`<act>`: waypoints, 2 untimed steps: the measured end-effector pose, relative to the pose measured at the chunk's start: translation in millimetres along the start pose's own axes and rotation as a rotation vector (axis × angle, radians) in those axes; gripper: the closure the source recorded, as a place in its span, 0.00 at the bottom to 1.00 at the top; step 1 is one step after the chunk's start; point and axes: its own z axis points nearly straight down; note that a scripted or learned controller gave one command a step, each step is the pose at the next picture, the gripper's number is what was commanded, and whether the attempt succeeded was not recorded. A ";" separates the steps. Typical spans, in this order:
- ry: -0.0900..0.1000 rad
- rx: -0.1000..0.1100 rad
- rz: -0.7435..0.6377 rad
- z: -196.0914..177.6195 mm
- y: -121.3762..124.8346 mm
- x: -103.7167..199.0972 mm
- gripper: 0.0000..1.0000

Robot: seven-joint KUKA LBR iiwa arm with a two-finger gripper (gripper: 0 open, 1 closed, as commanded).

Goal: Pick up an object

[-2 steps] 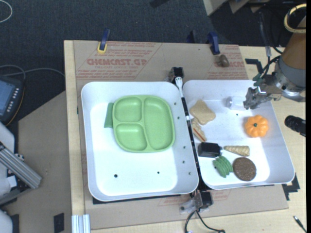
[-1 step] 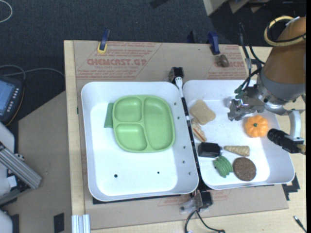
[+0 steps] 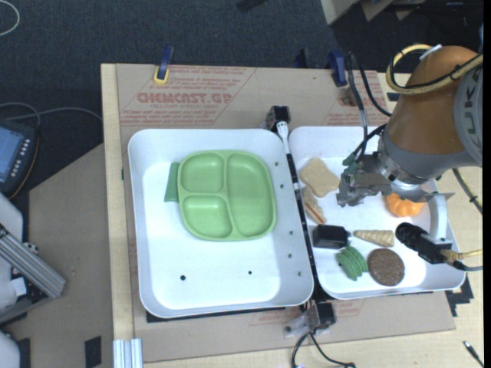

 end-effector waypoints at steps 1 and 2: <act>0.001 -0.001 -0.002 -6.6 -31.3 52.3 1.00; -0.002 -0.001 0.005 -3.5 -30.5 38.2 1.00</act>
